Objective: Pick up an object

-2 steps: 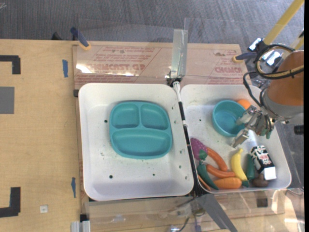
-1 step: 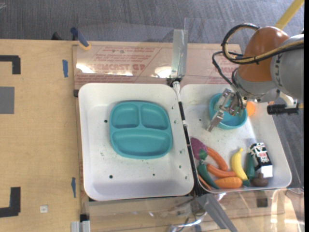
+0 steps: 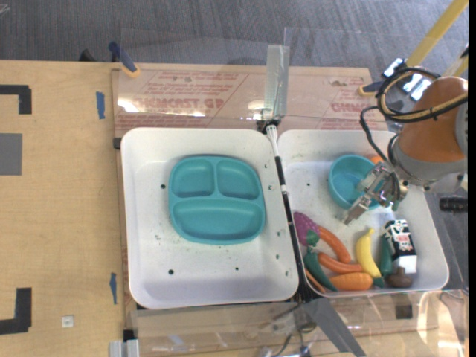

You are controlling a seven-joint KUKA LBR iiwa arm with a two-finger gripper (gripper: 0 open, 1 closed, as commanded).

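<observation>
Gripper [image 3: 370, 197] hangs over the right bin [image 3: 439, 274], fingers spread with nothing between them, beside the teal bowl [image 3: 346, 181] near its far edge; toy food [image 3: 349, 262] crowds the near edge; a teal divided plate [image 3: 217, 198] fills the left bin [image 3: 141, 222].

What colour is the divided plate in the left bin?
Teal, plain in the camera view: the plate.

Arm [image 3: 431, 136], right of frame: grey body, broad orange band above wrist. Black cables loop over it. Metallic silver gripper [image 3: 370, 197].
</observation>
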